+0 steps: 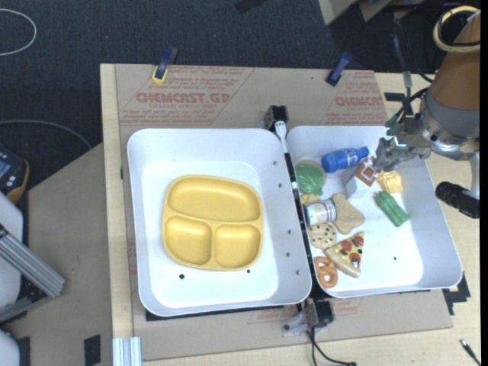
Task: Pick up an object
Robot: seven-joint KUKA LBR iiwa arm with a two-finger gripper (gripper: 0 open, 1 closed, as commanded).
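1. Where the bench begins on the left, the left bin (pixel 145 204) holds a yellow tray (pixel 213 221) with three compartments, lying flat near its middle
2. Just past the divider, the right bin (pixel 427 258) carries a cluster of toy food along its left side: a green lump (pixel 310 178), a small can (pixel 320 213) on its side, a bread slice (pixel 348 215), a cookie (pixel 322 235), a pizza slice (pixel 349 255) and a pretzel (pixel 325 271) at the near edge
3. Further back lies a blue bottle (pixel 343 158) on its side
4. Right of it a small red-and-white piece (pixel 367 174) sits just beside a yellow block (pixel 390 181), with a green piece (pixel 391 208) lying just in front
5. Over the bin's far right corner the gripper (pixel 387 148) hangs just above the red-and-white piece; whether its fingers are apart or closed cannot be told, and nothing shows between them
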